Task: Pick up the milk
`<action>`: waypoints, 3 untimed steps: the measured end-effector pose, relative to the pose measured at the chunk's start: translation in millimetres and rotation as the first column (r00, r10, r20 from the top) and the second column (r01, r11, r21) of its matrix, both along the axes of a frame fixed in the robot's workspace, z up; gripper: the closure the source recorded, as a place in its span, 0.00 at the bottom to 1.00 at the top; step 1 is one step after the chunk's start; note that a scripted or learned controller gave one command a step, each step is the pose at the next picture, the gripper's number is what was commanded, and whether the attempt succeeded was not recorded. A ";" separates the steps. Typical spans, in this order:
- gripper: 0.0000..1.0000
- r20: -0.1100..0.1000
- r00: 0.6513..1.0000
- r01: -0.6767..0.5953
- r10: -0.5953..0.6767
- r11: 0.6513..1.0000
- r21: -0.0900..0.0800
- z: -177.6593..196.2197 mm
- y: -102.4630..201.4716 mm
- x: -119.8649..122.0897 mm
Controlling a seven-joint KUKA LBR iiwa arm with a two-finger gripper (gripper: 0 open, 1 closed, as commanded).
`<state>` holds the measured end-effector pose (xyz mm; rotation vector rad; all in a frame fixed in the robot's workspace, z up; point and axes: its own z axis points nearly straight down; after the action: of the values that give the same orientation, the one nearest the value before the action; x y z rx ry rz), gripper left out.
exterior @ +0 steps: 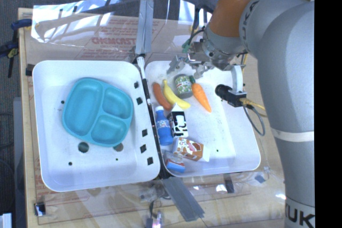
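Gripper (188, 65) sits over the far end of the right bin (243, 139), fingers spread apart with nothing between them. One fingertip shows at the left near the bin's far wall, the other just above a small round can (183, 85) with a green label. Arm (278, 45) enters from the right, orange band (235, 2) above the wrist.

Milk (180, 124), a small white carton with black patches, lies near the middle of the right bin, close to the divider side. It is well apart from the gripper, nearer the camera than the can. A blue bottle (163, 126) lies just beside the carton on its left, touching or nearly so. A brown and white packet (188, 150) lies just below the carton toward the near wall.

Further items in the right bin: a banana (173, 96) lying on a slant beside the can, a reddish sausage-shaped piece (160, 96) left of the banana, a carrot (201, 96) right of the can.

Left bin (53, 168) holds a blue divided plate (98, 112) with three compartments, lying flat.
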<state>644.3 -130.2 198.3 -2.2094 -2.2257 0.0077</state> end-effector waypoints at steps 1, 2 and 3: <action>0.00 0.000 0.995 0.103 -0.103 0.995 -0.002 -37.2 21.6 -45.8; 0.00 0.002 0.989 0.150 -0.150 0.989 -0.001 -108.7 -19.9 -93.4; 1.00 0.000 0.990 0.144 -0.144 0.990 -0.002 -100.1 -19.5 -92.9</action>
<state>551.4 -149.8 98.2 -2.3646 -2.0613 0.0095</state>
